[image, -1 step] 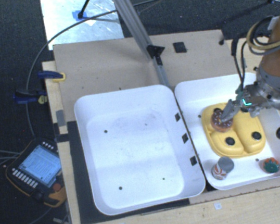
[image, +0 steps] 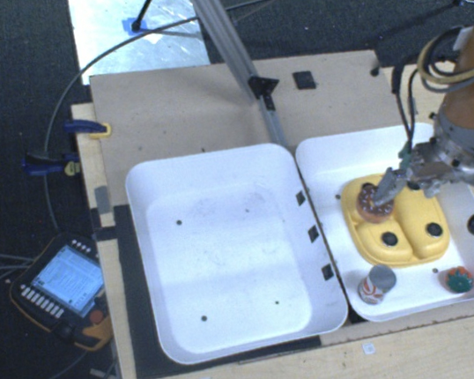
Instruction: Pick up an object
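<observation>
In the right bin [image: 325,179] lies a large yellow toy [image: 414,223] with two black dots on it. A small brown and pink ring-shaped object [image: 370,201] rests on the toy's upper left part. My gripper [image: 384,191] reaches in from the right, its tip just at the right edge of that ring. A small grey and red can [image: 377,283] lies near the bin's front edge. A green and orange ball-like object [image: 458,280] sits in the front right corner.
The left bin [image: 152,242] stands beside the right one, with black clips [image: 313,233] along the shared wall. A grey pole [image: 226,34] slants over the bench at the back. A teach pendant [image: 61,292] lies off the bench at left.
</observation>
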Controlling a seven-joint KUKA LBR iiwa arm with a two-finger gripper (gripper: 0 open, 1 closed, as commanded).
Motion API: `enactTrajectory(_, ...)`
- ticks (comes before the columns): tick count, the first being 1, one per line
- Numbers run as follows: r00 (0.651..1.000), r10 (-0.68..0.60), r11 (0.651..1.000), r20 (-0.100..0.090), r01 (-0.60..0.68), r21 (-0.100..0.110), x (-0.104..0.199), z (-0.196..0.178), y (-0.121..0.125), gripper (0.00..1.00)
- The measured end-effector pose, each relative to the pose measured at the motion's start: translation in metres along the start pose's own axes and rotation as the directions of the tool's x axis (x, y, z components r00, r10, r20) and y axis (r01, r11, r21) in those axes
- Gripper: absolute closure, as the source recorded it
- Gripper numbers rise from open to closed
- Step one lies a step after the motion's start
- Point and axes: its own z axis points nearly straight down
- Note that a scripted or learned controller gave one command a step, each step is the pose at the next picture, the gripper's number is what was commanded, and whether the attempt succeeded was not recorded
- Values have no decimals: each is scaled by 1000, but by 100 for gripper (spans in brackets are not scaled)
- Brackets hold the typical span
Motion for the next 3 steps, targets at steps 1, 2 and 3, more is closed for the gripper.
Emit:
enactTrajectory(1,1000,4,1000,0,-4,4,-2,54,-10,0)
enactTrajectory(2,1000,4,1000,0,-4,5,-6,116,-10,0)
enactTrajectory(3,1000,2,1000,3,-2,-14,-7,141,-5,0)
